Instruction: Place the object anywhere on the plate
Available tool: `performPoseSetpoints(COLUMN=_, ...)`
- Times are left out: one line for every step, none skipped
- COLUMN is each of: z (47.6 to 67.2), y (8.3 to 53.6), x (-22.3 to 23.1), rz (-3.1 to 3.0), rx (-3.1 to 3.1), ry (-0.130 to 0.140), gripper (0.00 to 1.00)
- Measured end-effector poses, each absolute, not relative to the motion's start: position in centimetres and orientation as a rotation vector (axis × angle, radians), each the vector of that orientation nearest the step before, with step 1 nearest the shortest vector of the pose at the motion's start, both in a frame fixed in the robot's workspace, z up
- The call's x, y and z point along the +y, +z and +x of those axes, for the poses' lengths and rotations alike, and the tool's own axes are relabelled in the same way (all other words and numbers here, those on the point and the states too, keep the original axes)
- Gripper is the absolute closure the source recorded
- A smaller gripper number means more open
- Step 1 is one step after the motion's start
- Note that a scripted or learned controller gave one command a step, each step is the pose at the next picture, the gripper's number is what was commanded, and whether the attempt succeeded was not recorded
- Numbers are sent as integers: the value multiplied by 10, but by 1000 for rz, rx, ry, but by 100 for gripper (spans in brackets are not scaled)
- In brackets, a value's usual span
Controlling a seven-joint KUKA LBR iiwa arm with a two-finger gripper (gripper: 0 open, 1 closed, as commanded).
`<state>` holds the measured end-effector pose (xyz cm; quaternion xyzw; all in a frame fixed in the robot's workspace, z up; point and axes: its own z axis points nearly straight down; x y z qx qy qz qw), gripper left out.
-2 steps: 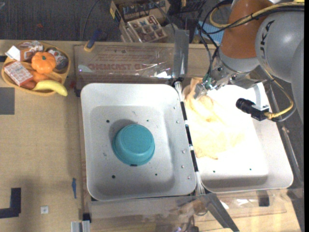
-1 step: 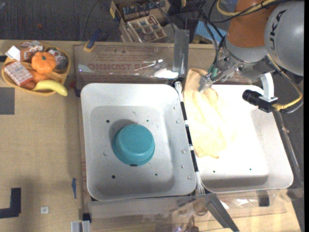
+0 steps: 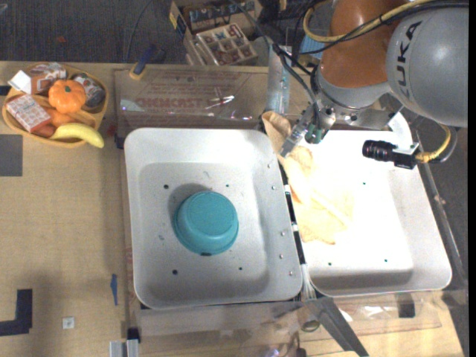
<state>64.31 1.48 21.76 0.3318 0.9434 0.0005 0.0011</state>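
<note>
A round teal plate (image 3: pixel 207 222) lies in the middle of the left bin (image 3: pixel 141 162). A pale yellow cloth (image 3: pixel 321 208) lies crumpled along the left side of the right bin (image 3: pixel 401 222), and its upper end is drawn up to the bins' shared wall. My gripper (image 3: pixel 292 144) comes down at a slant over that upper end, shut on the cloth's top corner. It is to the upper right of the plate, about one plate width away. A tan fold of the cloth (image 3: pixel 274 123) sticks out behind the fingers.
A basket of toy fruit (image 3: pixel 53 108) sits on the bench at far left. A clear plastic cover (image 3: pixel 192 99) lies behind the left bin. A black cylinder (image 3: pixel 385 152) juts from the arm over the right bin. Boxes and cables crowd the back.
</note>
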Motion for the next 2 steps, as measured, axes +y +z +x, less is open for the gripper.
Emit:
performPoseSetpoints(z=632, y=215, x=60, rz=436, rx=3108, ry=2, gripper=100)
performPoseSetpoints(z=617, y=214, x=106, rz=8, rx=3138, ry=3, gripper=100)
